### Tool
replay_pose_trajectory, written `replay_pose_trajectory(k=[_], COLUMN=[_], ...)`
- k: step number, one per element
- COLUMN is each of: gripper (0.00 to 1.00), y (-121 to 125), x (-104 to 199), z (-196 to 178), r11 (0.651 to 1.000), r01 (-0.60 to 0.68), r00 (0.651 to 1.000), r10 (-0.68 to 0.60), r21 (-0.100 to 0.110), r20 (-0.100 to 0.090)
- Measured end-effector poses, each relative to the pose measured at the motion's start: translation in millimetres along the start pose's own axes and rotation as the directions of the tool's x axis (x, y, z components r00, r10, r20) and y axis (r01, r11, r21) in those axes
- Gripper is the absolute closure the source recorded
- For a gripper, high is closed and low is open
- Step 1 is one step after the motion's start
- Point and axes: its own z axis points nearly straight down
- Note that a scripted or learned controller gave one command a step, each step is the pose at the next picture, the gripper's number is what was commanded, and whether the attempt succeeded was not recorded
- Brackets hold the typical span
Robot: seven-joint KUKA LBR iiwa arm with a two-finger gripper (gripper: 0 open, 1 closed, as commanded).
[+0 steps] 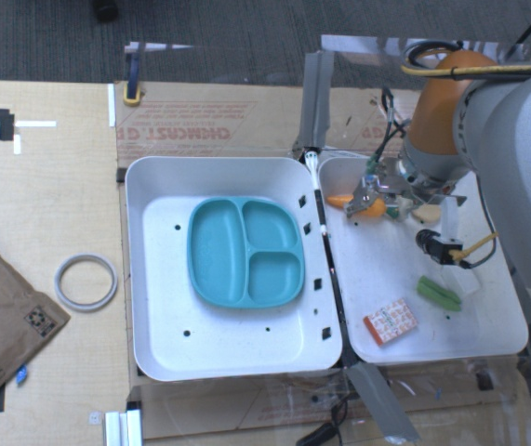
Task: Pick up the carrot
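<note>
Down front you've got the red-patterned box (391,321); further back your hand (369,199) sits right at the carrot (353,203). Can't tell its grip, nothing lifted yet.

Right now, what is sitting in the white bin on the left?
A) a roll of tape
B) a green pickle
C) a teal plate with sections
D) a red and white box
C: the teal divided plate lies inside the left bin.
</note>
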Motion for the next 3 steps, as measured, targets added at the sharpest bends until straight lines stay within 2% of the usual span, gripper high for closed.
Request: replay_pose_trajectory(k=[1, 2, 3], gripper=[1.00, 1.00, 0.00], y=[-2.9, 3.7, 3.7], x=[-5.5, 90.4, 90.2], z=[-6.7, -103.1, -102.9], r11=[1.000, 0.929, 0.929], r01=[-0.002, -0.370, -0.371], r00=[1.000, 0.929, 0.929], r10=[0.002, 0.370, 0.371], r21=[0.010, -0.012, -0.011], r20=[0.008, -0.005, -0.004])
